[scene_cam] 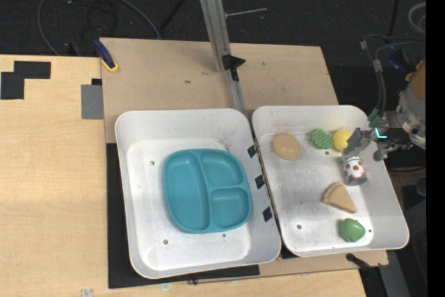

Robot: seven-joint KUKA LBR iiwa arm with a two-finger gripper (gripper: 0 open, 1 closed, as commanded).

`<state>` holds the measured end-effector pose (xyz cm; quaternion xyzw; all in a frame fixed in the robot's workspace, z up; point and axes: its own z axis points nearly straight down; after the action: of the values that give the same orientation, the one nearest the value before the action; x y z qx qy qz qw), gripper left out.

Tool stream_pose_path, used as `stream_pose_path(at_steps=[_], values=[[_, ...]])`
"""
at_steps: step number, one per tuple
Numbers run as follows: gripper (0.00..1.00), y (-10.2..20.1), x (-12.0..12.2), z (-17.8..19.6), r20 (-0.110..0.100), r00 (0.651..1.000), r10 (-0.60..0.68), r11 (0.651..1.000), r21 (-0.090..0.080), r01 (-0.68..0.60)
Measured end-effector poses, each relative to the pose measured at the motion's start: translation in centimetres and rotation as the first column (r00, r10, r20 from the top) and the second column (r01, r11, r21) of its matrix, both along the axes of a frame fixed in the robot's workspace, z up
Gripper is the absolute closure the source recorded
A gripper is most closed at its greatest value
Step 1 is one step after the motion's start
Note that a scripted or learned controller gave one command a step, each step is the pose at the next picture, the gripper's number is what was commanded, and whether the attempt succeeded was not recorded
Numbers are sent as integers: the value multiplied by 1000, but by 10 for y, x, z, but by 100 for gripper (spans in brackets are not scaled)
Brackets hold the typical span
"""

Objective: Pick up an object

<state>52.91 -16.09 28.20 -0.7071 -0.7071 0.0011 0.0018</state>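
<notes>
Gripper (357, 149) sits low over the right bin (306, 233), right beside the yellow piece (341, 139), probably lining up a grab there. How far open it is can't be told, and nothing shows in its grip. The yellow piece looks roundish, with no clear long axis.

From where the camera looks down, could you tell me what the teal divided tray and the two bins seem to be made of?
The teal divided tray looks like moulded plastic, matte with soft highlights on its compartment ridges. The left bin and right bin look like thin white plastic or coated sheet with rounded corners; the view cannot settle which.
</notes>
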Motion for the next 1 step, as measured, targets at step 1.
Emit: stream_pose_path(at_steps=[1], values=[[0, 0, 0, 1, 1, 1000, 0, 1000, 0, 0]])
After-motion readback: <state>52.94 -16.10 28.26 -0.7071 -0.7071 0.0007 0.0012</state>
